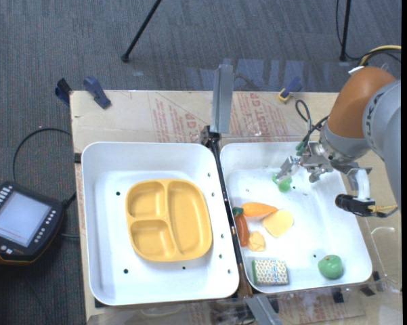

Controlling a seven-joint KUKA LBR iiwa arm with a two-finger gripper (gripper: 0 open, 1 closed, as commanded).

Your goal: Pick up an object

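Note:
My gripper (302,174) hangs low over the back of the right bin (338,230), open, with nothing between its fingers. A small green piece (282,183) lies on the bin floor right at the tip of the left finger (289,168). Nearer the bin's middle are an orange carrot (259,209), a yellow slice (278,223), a red-orange item (242,229) against the left wall and a small tan piece (256,241). A patterned sponge block (270,271) and a green round fruit (330,267) sit by the front wall.
The left bin (101,181) holds a yellow divided plate (169,220). A grey upright post (222,103) stands behind the wall between the two bins. A black-tipped part of the arm (355,204) reaches over the right bin's right side.

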